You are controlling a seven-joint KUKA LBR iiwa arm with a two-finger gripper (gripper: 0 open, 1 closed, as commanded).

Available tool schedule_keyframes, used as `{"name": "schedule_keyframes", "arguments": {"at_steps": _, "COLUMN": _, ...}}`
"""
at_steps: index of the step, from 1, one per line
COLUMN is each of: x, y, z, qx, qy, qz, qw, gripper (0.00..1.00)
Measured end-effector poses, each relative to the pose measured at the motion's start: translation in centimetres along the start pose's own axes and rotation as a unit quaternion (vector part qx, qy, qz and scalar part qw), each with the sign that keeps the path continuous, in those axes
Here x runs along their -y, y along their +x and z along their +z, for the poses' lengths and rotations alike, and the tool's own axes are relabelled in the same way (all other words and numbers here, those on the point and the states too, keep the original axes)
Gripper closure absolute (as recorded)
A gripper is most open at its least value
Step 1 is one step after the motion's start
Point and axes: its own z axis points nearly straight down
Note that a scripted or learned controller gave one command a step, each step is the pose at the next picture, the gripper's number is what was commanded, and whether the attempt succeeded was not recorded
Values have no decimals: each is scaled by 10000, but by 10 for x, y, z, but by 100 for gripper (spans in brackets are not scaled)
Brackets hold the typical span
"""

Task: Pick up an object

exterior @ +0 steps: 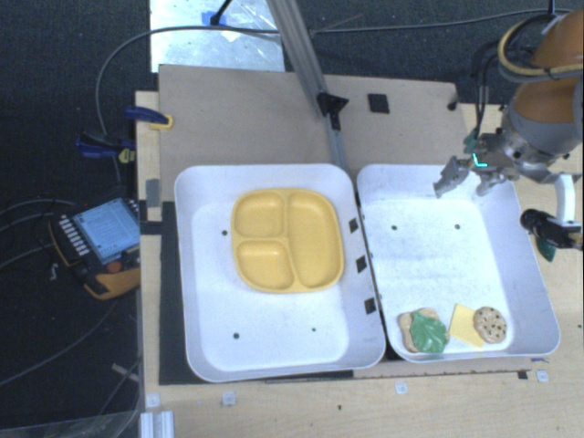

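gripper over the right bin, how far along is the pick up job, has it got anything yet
Nothing looks done: the gripper is open above the far end of the right bin, with nothing between its fingers. In hand is its position over that bin. Left to do: reach the cheese slice, cookie and green leafy piece lying at the bin's near edge, then grasp one and lift it.

We are looking down on a robotics lab test bench, not a home or shop. We see a brown fibreboard bench top (265, 117) holding two shallow white plastic bins (205, 245) side by side, with blue spring clamps (137, 117) gripping its left edge. Loose black cables (27, 213) trail over dark carpet (55, 44) beside a blue-screened handheld control pendant (96, 240). A slanting grey metal pole (297, 39) and the grey-and-orange industrial robot arm (547, 71) complete the setup.
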Motion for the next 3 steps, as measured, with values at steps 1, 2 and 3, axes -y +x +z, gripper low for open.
{"name": "schedule_keyframes", "arguments": {"at_steps": 1, "x": -1, "y": 0, "z": -1, "qx": 2, "qy": -12, "qz": -1, "qw": 10000, "gripper": 0}}
{"name": "schedule_keyframes", "arguments": {"at_steps": 2, "x": -5, "y": 6, "z": 43, "qx": 3, "qy": 1, "qz": -13, "qw": 10000, "gripper": 0}}
{"name": "schedule_keyframes", "arguments": {"at_steps": 3, "x": -4, "y": 4, "z": 85, "qx": 4, "qy": 5, "qz": 10, "qw": 10000, "gripper": 0}}
